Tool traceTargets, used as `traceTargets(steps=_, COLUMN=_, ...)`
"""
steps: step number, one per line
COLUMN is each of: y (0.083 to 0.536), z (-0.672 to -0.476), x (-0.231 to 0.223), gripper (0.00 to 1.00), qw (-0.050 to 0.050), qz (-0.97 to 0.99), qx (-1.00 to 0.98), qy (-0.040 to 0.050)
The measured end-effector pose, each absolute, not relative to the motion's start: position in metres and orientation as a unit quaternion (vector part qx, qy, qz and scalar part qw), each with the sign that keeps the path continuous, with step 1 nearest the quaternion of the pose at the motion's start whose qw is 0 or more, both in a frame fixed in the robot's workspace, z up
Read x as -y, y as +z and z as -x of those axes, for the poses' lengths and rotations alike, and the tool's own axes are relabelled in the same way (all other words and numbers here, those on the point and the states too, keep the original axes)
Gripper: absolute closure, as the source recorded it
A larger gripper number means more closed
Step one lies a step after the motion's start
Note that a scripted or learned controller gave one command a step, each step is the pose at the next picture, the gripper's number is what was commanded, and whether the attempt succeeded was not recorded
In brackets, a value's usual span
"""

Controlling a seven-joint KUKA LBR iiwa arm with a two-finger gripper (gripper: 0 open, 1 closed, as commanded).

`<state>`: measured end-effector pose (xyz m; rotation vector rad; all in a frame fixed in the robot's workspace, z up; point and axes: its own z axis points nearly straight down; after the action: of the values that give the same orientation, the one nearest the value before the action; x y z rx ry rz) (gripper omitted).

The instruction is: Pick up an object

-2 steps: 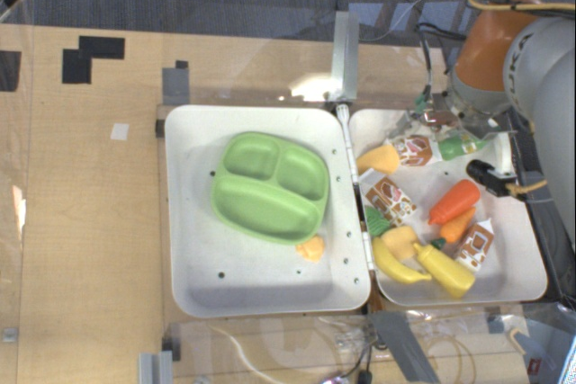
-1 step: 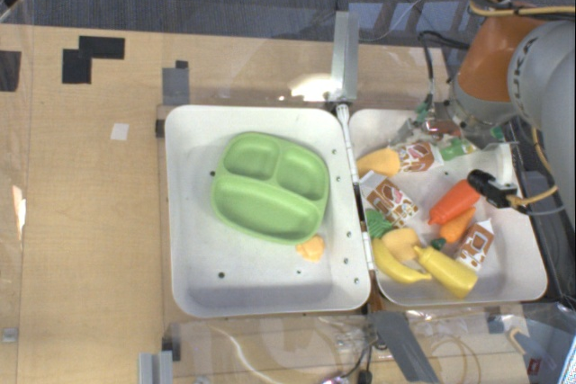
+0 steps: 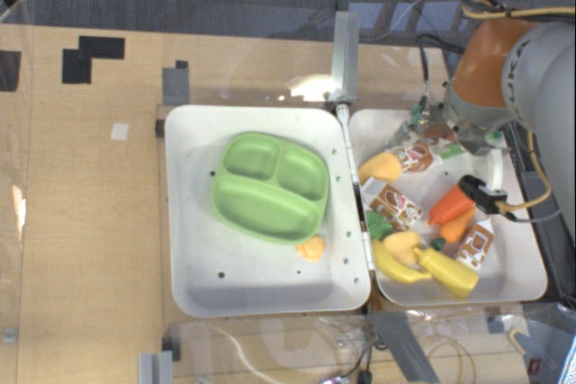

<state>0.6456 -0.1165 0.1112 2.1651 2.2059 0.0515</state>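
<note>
The right bin (image 3: 531, 279) holds several toy foods. Among them are an orange carrot (image 3: 450, 206), a yellow banana (image 3: 397, 254), a yellow squeeze bottle (image 3: 448, 273), a yellow-orange piece (image 3: 380, 166) and brown snack packets (image 3: 397, 207). My gripper (image 3: 440, 137) hangs below the orange-banded wrist (image 3: 484, 67), low over the bin's back part. It is right by a snack packet (image 3: 415, 157) there. Nothing can be made out in its grasp.
The left bin (image 3: 193, 283) carries a green divided plate (image 3: 270, 186), with a small orange piece (image 3: 310, 249) at the plate's front right. A metal divider post (image 3: 346, 49) stands between the bins at the back. Cables run behind the right bin.
</note>
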Motion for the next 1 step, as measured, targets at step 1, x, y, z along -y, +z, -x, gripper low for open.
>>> traceTargets(steps=1, y=0.1106, z=-0.6516, x=0.1129, gripper=0.00, qw=0.019, qz=-0.737, qx=-0.676, qy=0.0152)
